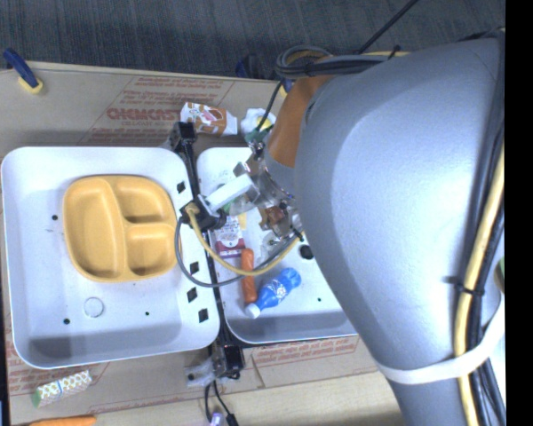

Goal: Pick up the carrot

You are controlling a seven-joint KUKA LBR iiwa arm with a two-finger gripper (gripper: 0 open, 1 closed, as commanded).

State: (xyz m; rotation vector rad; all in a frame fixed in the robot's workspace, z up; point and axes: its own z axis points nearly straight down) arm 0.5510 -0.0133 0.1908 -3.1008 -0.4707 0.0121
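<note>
The carrot (pixel 248 280) is a short orange piece lying in the right bin (pixel 289 327), close to the bin's left wall and right beside a blue bottle (pixel 276 289). My gripper (pixel 251 204) hangs over the upper middle of that bin, above and slightly behind the carrot, apart from it. The gripper's tip is tangled in view with cables and small packets, so its state is unclear. The big grey arm covers most of the right bin's right half.
The left bin (pixel 27 238) holds a yellow divided tray (pixel 120 227). A yellow cable loop (pixel 215 254) hangs over the wall between the bins. Small packets (pixel 232 232) lie under the gripper. A snack packet (pixel 204 117) sits on the cardboard behind the bins.
</note>
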